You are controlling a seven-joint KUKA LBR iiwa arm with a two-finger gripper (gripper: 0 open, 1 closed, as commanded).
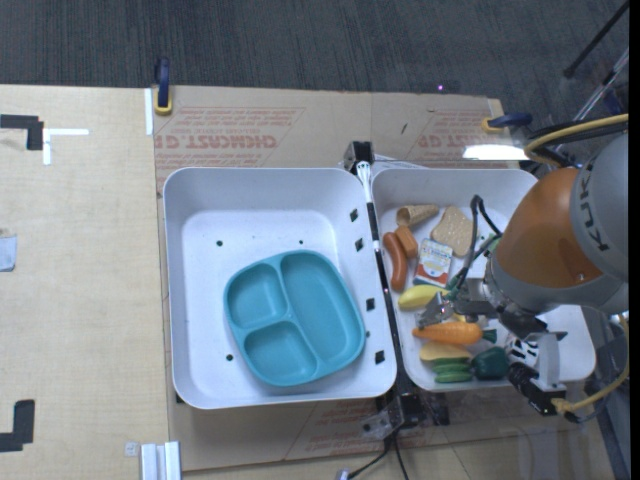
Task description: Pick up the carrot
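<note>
The carrot (pixel 458 334) is orange with a green stub at its right end. It lies flat near the front of the right bin (pixel 520 183). My gripper (pixel 437 313) is low in that bin, right at the carrot's upper left end and touching or nearly touching it. The grey arm with its orange band (pixel 545 238) comes in from the right and covers the bin's right half. The carrot still rests among the other foods.
A yellow piece (pixel 418 296), a red sausage (pixel 398 258), a small packet (pixel 435 261), toast (pixel 453 230) and bread (pixel 418 214) lie behind the carrot. Another yellow piece (pixel 440 351) and green vegetables (pixel 470 368) lie in front. The left bin (pixel 190 268) holds a teal divided plate (pixel 293 316).
</note>
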